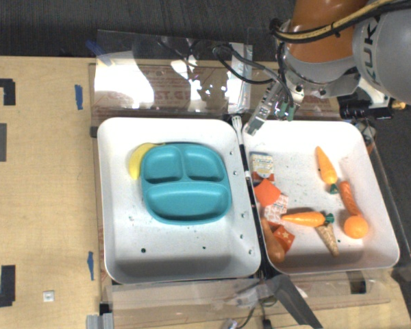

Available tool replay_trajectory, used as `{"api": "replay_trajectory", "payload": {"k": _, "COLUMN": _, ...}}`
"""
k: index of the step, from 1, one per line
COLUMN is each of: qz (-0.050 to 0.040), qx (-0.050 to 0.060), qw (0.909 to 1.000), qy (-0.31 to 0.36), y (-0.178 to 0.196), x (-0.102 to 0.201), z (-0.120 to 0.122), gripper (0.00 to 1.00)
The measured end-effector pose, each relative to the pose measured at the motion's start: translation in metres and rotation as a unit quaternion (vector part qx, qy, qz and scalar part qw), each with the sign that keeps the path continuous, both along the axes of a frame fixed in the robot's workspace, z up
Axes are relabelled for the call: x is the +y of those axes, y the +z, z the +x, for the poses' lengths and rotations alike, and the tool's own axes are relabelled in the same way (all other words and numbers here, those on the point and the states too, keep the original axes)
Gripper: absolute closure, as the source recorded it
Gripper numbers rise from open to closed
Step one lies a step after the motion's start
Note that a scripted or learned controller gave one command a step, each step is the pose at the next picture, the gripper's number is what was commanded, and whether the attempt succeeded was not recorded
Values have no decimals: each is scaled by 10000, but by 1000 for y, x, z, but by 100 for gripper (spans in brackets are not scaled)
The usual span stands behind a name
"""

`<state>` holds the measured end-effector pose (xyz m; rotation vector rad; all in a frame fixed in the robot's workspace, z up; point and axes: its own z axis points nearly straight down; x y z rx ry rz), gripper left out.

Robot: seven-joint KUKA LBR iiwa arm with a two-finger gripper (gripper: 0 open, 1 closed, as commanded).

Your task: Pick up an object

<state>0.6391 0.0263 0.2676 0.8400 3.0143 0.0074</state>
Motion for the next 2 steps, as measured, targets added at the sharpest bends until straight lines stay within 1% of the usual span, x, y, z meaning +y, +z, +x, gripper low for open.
{"api": "replay_trajectory", "payload": {"k": 1, "qz": -7, "qx": 34, "qw": 10000, "qy": -7, "y": -4, "x": -1, "z": -1, "gripper": 0}}
{"api": "replay_trajectory", "payload": {"k": 2, "qz": -3, "qx": 79, "qw": 9983, "qy": -569, "y": -85, "x": -10, "z": 3, "gripper": 0}}
